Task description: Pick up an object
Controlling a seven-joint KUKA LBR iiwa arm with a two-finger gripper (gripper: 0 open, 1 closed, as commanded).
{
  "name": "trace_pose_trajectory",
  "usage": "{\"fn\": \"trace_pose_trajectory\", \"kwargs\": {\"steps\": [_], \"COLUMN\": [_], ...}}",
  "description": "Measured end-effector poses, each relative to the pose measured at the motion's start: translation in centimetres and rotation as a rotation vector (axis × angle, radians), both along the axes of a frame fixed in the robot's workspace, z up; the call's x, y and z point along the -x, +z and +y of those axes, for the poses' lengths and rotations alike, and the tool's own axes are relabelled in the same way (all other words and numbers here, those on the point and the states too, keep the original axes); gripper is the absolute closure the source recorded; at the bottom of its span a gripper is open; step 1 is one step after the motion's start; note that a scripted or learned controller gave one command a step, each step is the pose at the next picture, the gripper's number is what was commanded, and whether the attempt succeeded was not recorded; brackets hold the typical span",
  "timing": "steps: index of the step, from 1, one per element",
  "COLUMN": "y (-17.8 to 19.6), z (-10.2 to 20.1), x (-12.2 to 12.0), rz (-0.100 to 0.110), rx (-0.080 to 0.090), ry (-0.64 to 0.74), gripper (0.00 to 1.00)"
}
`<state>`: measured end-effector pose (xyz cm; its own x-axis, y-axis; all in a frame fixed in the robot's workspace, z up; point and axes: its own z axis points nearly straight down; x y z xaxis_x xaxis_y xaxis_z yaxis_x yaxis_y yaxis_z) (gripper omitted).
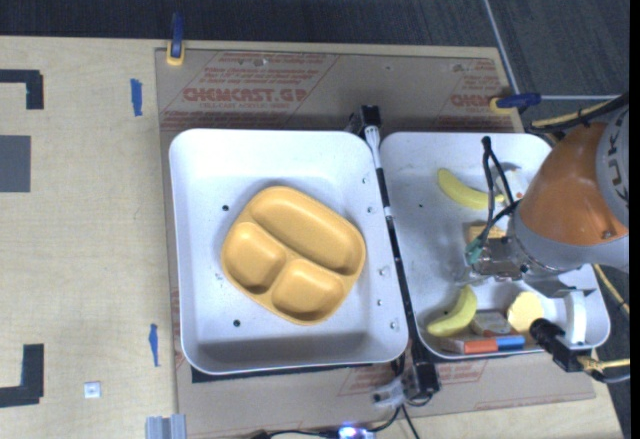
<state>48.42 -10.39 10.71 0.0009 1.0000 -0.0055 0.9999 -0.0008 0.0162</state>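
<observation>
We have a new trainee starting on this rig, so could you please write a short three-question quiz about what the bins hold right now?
1. True or false: the yellow divided tray lies in the left bin.
2. How many bananas lie in the right bin? A) one B) two C) four
3. Fill in: the arm's orange band hangs over the ____ bin.

Key: 1 true. 2 B: one banana towards the far side, another near the front rim. 3 right.

Arm and bananas crowd right bin
</observation>
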Motion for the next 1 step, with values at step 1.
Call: {"fn": "trace_pose_trajectory", "kwargs": {"steps": [1], "y": [7.80], "z": [11.55], "x": [-6.08], "rz": [0.015], "rx": [-0.007], "ry": [0.004], "gripper": [1.00]}}
